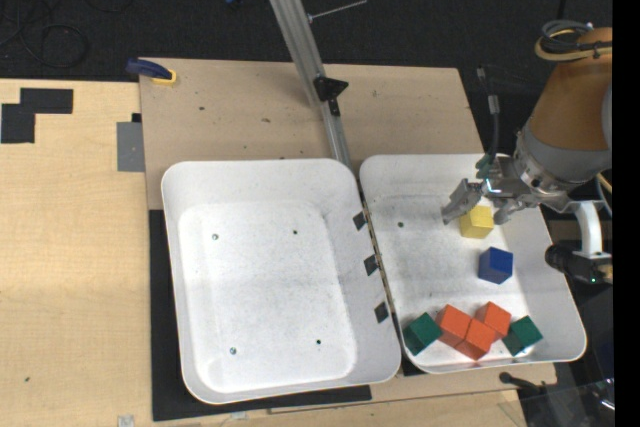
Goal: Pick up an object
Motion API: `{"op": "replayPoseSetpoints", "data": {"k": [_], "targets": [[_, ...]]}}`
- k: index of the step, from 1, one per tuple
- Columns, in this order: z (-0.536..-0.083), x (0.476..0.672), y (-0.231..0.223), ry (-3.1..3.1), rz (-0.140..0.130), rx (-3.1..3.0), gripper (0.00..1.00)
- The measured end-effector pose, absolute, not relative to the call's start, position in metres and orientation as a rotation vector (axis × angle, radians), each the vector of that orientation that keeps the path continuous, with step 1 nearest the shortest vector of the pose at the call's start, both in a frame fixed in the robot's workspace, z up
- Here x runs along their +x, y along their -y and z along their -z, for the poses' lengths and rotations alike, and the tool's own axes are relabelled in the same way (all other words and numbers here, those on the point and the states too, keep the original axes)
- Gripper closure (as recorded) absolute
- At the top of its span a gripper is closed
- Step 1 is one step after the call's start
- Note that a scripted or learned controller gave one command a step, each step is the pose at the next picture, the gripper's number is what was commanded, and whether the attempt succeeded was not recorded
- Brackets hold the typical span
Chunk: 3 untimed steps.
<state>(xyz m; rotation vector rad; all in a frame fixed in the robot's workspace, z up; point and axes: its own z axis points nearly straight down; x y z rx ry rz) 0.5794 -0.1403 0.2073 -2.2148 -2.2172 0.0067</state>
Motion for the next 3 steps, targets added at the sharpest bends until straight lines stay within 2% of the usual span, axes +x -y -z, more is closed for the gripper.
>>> {"op": "replayPoseSetpoints", "data": {"k": [1, 3], "targets": [[-0.21, 0.58, 0.141, 2.218, -0.002, -2.22, 0.0], [-0.094, 0.573, 0.146, 2.214, -0.007, -2.218, 0.0]]}}
